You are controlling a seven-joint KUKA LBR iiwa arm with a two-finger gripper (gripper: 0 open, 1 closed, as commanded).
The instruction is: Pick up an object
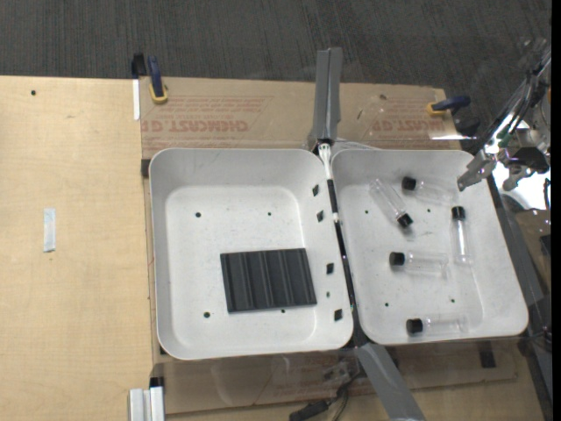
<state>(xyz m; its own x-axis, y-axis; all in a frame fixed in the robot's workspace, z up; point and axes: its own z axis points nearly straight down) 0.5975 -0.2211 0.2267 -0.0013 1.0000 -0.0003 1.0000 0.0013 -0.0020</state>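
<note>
Grey carpet behind cardboard-covered bench; my view down on two shallow white plastic bins. Right bin [517, 314] holds clear plastic vials with black caps [458, 232]: light, slippery, apt to roll; I'd grip mid-barrel. Gripper [478, 172] at bin's upper right edge, nearest vial just below-left. Claw state: cannot tell. Left bin [175, 235] holds black ribbed rectangular tray [267, 279].

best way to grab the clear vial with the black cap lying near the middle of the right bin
Grip the clear plastic vial with the black cap across its transparent barrel, coming straight down. It lies flat, roughly left to right, cap at its left end, apart from the other vials, so fingers closing across its width would probably fit either side.
</note>
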